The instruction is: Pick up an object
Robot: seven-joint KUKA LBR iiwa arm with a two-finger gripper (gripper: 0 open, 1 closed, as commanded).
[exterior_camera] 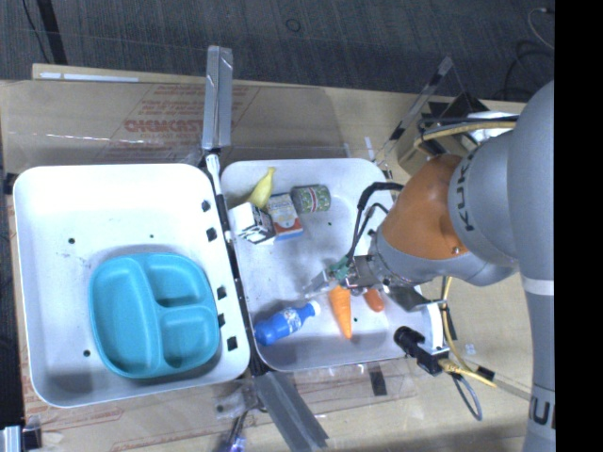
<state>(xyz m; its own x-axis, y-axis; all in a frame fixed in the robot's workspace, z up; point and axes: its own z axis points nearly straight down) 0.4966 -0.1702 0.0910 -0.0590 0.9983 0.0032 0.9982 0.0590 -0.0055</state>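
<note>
— Nearest the lens: grey arm (513,196) with its orange band (424,219), coming in from the right and bent down over the right bin (283,342).

— And the gripper (344,273)?

— Low over the right bin's middle, just above the carrot (340,311). Cannot tell how the pincer stands, hidden under the wrist. Nothing seen held.

— Contents of that bin?

— 5 clear things, plus 1 unclear. Carrot lying tip toward the near rim, just beside a small orange-red piece (375,299) on its right. Blue bottle (285,322) on its side left of the carrot, close to the near-left corner. At the far end, banana (262,187) tight against the far rim, green can (312,199) on its side to its right, small carton (285,217) just below them, and a white boxy item (247,222) pressed toward the divider edge.

— Open room?

— Bare white floor between the far cluster and the carrot, also along the right wall beneath the arm. Little margin at the near rim: bottle and carrot tip both near it.

— Left bin (57,196)?

— Holds 1 blue divided tray (151,314) with 3 compartments, set toward the near-left part. Wide bare floor at its far end and along the right wall.

— Around the bins?

— Cardboard sheet (113,111) under both, a metal bar (218,97) rising from the gap between them, loose cables (462,370) off the right bin's near-right corner.
</note>
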